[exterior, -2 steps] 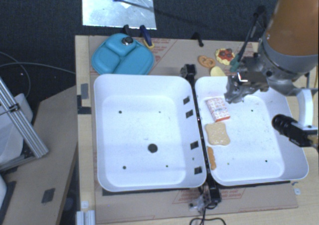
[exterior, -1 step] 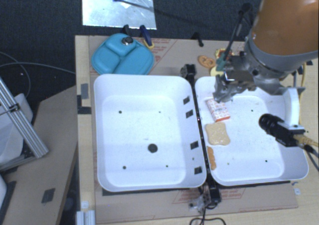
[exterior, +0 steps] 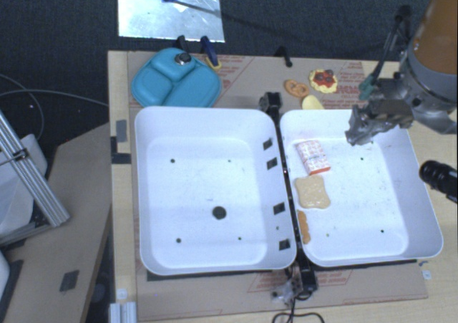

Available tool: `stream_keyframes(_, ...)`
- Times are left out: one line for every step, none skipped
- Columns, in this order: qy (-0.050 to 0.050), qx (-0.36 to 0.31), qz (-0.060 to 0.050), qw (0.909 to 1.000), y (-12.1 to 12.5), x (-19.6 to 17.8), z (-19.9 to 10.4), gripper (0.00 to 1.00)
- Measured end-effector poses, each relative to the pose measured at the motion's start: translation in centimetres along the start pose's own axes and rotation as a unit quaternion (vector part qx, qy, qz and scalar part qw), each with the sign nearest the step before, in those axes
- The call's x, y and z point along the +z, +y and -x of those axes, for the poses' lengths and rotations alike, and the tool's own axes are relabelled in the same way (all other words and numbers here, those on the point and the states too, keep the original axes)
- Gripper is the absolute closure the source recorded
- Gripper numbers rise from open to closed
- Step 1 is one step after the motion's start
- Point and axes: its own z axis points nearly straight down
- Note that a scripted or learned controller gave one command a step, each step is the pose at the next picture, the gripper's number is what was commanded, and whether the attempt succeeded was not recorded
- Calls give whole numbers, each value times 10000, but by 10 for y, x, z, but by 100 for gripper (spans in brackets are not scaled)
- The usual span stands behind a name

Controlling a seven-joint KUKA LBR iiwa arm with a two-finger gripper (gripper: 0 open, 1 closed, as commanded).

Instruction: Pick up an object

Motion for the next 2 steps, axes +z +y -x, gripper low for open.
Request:
stream_keyframes(10, -27, -17, 10000, 1, 37, -41, 100)
stream_keyframes(15, -50, -9, 10000, -1, 25, -96, 100)
